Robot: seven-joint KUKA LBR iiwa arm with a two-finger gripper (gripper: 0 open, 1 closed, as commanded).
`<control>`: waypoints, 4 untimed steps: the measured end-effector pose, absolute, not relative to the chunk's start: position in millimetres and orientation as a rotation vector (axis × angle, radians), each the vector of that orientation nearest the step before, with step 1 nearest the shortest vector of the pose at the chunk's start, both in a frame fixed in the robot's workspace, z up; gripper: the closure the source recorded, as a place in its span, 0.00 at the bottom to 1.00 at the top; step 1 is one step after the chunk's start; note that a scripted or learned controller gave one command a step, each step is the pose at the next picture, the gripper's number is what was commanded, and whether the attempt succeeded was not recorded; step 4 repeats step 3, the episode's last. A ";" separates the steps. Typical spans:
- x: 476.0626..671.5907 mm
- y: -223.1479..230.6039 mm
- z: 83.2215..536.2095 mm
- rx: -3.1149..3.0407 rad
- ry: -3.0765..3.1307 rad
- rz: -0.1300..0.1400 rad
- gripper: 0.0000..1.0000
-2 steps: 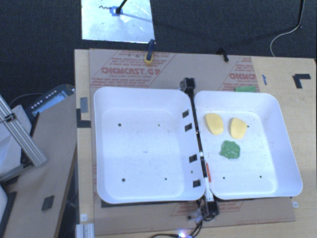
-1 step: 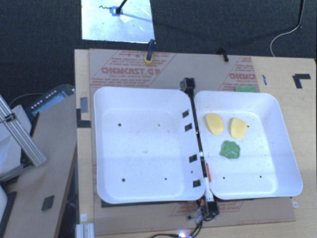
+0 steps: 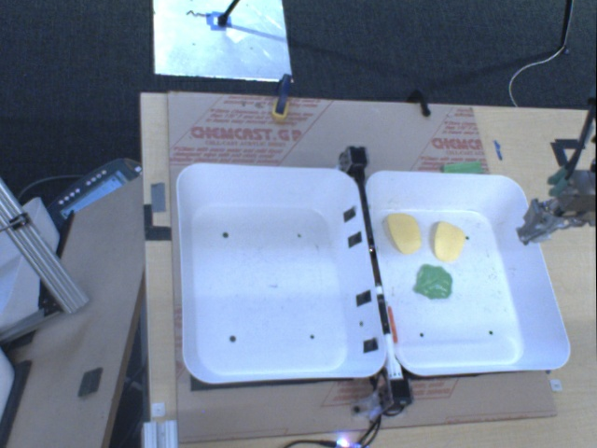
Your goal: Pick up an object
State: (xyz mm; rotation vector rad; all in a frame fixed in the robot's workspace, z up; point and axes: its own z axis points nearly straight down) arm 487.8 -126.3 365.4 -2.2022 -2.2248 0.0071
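**Three small pieces in the right bin, gripper at its outer edge**

The bench (image 3: 159, 278) was covered by a sheet of brown cardboard (image 3: 373, 124) printed with red lettering, and the two white bins sat on it side by side. A black strip with clips (image 3: 366, 250) ran along the seam where the bins met, and a small knot of cables (image 3: 387, 398) lay at its near end. Behind the cardboard, a shiny square plate (image 3: 222, 24) rested on the dark carpet, and a yellow clip (image 3: 280, 110) stood at the cardboard's far edge. A white cable (image 3: 546, 54) curled across the carpet at the upper right. To the left of the bench stood a metal rail (image 3: 37, 255) and a grey handheld device (image 3: 93, 187).

The left bin (image 3: 201, 343) showed only a few dark specks on its floor. The right bin (image 3: 541, 339) held three pieces: two yellow pieces (image 3: 404, 233) lying near each other toward the far side, and a green piece (image 3: 433, 282) just in front of them, close to both but apart.

The gripper (image 3: 541, 224) hung at the right bin's outer rim, well apart from all three pieces, with open floor between it and them. Whether its fingers were spread or closed could not be told; nothing was seen between them.
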 end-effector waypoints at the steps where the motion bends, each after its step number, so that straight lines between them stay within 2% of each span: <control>1: 495.5 -41.5 465.2 -2.213 -2.241 -0.015 1.00; 2: 509.8 20.6 539.7 -2.214 -2.239 -0.015 1.00; 3: 508.9 16.7 535.2 -2.218 -2.227 -0.004 0.00; 4: 508.9 16.7 535.2 -2.218 -2.227 -0.004 0.00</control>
